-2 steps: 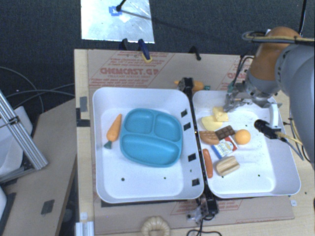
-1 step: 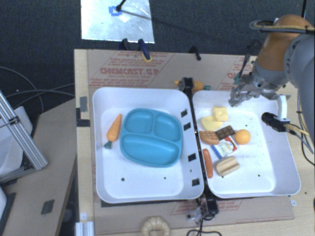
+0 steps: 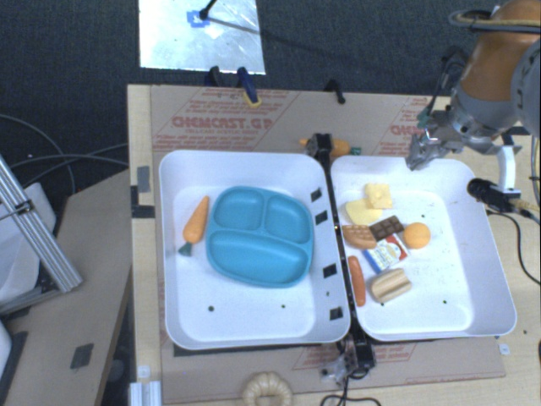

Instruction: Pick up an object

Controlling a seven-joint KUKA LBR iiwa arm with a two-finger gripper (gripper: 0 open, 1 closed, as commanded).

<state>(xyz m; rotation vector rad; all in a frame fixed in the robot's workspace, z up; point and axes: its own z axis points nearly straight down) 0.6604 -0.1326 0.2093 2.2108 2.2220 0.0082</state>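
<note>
The pincer (image 3: 420, 156) sits at the upper edge of the right bin (image 3: 473, 311), above the back rim, with nothing visible between its tips; whether it is spread or pressed together cannot be told at this resolution. The grey arm (image 3: 499, 66) with its orange band enters from beyond the right bin's far right corner. The candidate objects lie in a tight cluster in the left half of the right bin, well apart from the pincer: a yellow block (image 3: 378, 195) nearest the pincer, a pale yellow piece (image 3: 362, 214) touching it, a brown chocolate bar (image 3: 387, 227) just beside those, an orange ball (image 3: 417, 236) on the side of the cluster away from the divider, a bread-like item (image 3: 358, 237), a small red-and-white-and-blue packet (image 3: 386, 255), a red sausage (image 3: 357, 279) close to the divider, and a tan roll (image 3: 390, 286) at the front of the cluster. Across the divider from the right bin, the left bin (image 3: 182, 311) holds a blue sectioned tray (image 3: 258, 235) and a carrot (image 3: 196, 220). Both bins rest on the worktop (image 3: 220, 112). Probable faults, judged from this layout: because the items touch, a descent into the cluster may land on two objects at once, push neighbours aside or close on an edge and slip. The ball is likely to roll away under contact. A descent at the present position would strike the right bin's rim or close on nothing.
</note>
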